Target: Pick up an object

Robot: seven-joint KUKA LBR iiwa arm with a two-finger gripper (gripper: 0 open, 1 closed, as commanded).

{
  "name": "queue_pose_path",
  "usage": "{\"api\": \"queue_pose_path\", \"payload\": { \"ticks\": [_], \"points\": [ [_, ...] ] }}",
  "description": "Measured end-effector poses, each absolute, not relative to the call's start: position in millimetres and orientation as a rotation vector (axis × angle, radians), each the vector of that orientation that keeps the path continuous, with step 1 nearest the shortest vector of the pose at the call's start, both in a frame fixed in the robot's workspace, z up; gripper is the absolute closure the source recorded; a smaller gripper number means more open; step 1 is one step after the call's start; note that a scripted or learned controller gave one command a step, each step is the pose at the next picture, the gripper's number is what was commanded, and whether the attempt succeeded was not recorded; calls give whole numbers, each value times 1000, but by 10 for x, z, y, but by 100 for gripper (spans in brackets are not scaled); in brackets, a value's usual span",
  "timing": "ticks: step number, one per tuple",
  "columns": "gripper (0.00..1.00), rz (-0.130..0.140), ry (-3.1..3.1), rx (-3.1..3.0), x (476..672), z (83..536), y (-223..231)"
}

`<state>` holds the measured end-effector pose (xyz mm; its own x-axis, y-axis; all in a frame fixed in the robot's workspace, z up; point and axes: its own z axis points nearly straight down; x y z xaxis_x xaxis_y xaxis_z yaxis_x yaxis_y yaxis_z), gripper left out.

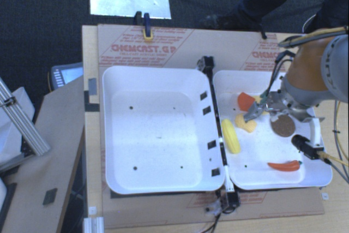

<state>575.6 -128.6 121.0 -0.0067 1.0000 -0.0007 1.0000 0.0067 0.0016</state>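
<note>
My gripper (253, 113) hangs low over the right bin (322, 174), near its upper middle. Its tip is right above a small yellow piece (246, 125) and just below an orange-red piece (245, 100). Nothing is visibly held. A longer yellow object (231, 137) lies beside the bin's left wall. A brown round disc (283, 126) sits just right of the gripper, partly under the wrist. A red chili pepper (283, 166) lies near the bin's front edge.
The left bin (117, 133) stands beside the right one, with a black divider rail (214, 117) between them. Both rest on a cardboard sheet (163, 47). The arm (319, 71) comes in from the right above the right bin's far corner.
</note>
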Motion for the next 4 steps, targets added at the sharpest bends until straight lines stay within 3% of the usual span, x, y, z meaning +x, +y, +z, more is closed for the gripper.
{"api": "queue_pose_path", "payload": {
  "ticks": [1, 2, 3, 4],
  "points": [
    [0, 4, 2229, 2210, 6098, 840, -894],
    [100, 6, 2223, 2213, 6094, 964, -919],
    [0, 5, 2224, 2213, 6092, 959, -919],
    [100, 9, 2224, 2211, 6102, 1071, -918]
  ]
}}
